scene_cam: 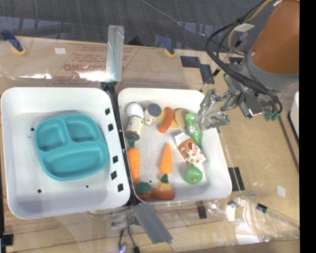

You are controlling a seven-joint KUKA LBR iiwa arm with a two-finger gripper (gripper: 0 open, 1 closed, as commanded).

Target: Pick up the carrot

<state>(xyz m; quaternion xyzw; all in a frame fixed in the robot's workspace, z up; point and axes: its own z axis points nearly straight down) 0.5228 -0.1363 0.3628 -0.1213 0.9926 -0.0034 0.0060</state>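
Two orange carrots lie in the right bin (221, 181). One carrot (133, 163) rests along the left wall with its green top toward the far side. The other carrot (166, 158) lies in the middle, pointing away from the camera. My gripper (212, 112) hangs over the bin's far right corner, well to the right of and beyond both carrots. Its metal fingers (206, 102) look spread, with nothing between them. A green bottle-shaped toy (191, 125) sits just to the left of the fingers.
Around the carrots lie a white can (134, 118), a grey-topped can (154, 110), an orange sausage-like toy (166, 119), a red-and-white carton (190, 151), a green pear (194, 175) and a red-and-green toy (155, 193). The left bin (16, 194) holds a teal divided plate (71, 146).
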